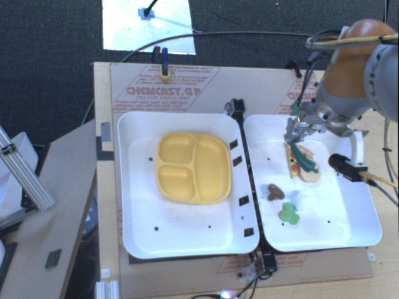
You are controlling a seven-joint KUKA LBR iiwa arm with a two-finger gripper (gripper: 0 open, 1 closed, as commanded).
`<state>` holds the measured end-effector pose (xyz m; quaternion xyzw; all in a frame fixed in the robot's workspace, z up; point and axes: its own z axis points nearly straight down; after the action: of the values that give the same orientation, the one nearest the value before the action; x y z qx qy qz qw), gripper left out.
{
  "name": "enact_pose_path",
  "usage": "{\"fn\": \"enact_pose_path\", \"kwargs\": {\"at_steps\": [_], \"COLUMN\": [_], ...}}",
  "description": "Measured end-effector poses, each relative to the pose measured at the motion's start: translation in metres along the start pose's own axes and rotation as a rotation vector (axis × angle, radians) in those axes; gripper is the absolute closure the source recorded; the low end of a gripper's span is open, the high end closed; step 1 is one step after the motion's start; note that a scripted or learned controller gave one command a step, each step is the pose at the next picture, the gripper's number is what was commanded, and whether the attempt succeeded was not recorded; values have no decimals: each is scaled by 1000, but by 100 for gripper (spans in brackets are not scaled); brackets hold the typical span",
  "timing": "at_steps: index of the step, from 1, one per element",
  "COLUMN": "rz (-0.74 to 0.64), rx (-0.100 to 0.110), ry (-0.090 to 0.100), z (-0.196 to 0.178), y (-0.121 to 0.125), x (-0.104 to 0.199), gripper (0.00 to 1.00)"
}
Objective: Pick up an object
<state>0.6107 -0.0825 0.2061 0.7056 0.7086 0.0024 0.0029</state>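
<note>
Left bin [134, 185]: shallow, white; holds a yellow divided plate [192, 167] with three compartments, lying flat near the bin's middle.
Right bin [355, 223]: shallow, white, touching the left bin along a black-clipped seam; holds four small things.
Tan flat piece [307, 172]: elongated, in the right bin's upper middle; long axis runs from the bin's far side toward the near side, leaning slightly to the view's right at its near end. A teal curved piece [305, 158] lies across its upper part, and a narrow yellow strip [292, 162] runs along its left edge.
Brown lump [275, 192]: left of the bin's centre, apart from the tan piece.
Green lump [288, 213]: just below the brown one, nearer the front wall.
Gripper [297, 131]: hangs over the far end of the tan flat piece, close above it; whether its tips are apart or together cannot be told.
Surface [187, 83]: cardboard-covered under both bins, red print showing.
</note>
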Motion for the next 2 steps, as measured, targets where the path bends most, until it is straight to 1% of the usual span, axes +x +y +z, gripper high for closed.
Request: {"fn": "enact_pose_path", "kwargs": {"at_steps": [1, 2], "rz": [-1, -5], "rx": [2, 6], "ry": [0, 2], "z": [-37, -22], "y": [2, 7], "x": [0, 52], "gripper": [100, 100]}}
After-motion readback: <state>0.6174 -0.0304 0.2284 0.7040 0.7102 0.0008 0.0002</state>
